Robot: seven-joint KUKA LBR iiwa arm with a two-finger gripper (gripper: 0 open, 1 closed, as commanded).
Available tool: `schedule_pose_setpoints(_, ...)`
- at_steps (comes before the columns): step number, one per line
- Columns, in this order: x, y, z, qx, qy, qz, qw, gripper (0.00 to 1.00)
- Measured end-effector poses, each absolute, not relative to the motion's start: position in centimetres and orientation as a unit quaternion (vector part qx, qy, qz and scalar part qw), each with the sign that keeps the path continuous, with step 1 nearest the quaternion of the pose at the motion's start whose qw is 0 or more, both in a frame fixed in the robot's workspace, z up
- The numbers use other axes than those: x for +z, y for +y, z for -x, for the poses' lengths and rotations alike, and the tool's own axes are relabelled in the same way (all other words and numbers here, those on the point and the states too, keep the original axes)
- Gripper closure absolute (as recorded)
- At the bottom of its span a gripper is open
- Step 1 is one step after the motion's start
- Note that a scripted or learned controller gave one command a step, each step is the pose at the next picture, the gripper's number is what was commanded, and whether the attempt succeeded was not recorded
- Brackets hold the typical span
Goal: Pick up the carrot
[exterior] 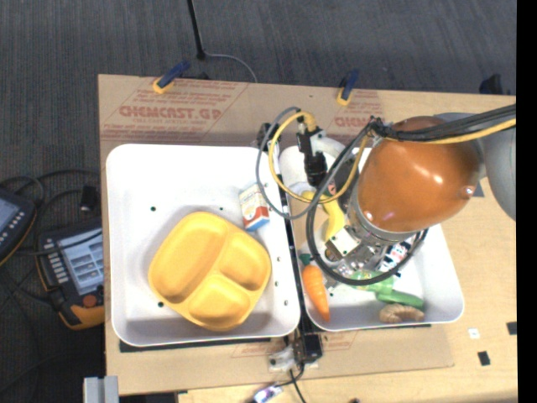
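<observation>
The grey arm with its orange band (415, 185) enters from the right of the frame and hangs over the right-hand shallow white bin (445, 296), its wrist wrapped in black and yellow cables. The gripper (362, 259) sits below the orange dome, near the centre-right of the frame, largely hidden by the wrist and cabling (whether it is wide or narrow cannot be told from this angle). Nothing is visibly held.

The small orange carrot (315, 291) lies in the lower left corner of the right-hand bin, just beside the wall dividing the two bins, its tip pointing toward the bottom of the frame. It sits just left of and below the gripper; contact cannot be judged.

To the right of the carrot, along the lower wall of the same bin, lie a green item (396, 294) and a brown lumpy item (401, 313).

The left-hand white bin (134, 183) contains a yellow plastic divided plate (210, 269), tilted, at lower centre, and a small white, blue and red carton (253, 207) near its right wall.
</observation>
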State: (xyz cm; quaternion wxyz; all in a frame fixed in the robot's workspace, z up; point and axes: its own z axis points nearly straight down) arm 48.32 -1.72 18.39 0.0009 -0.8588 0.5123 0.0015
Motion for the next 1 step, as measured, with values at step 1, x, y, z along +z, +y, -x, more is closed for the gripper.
schedule_pose_setpoints(1, 18.39, -1.7, -48.31, 0.0017, 0.512, 0.859, 0.001, 0.0)
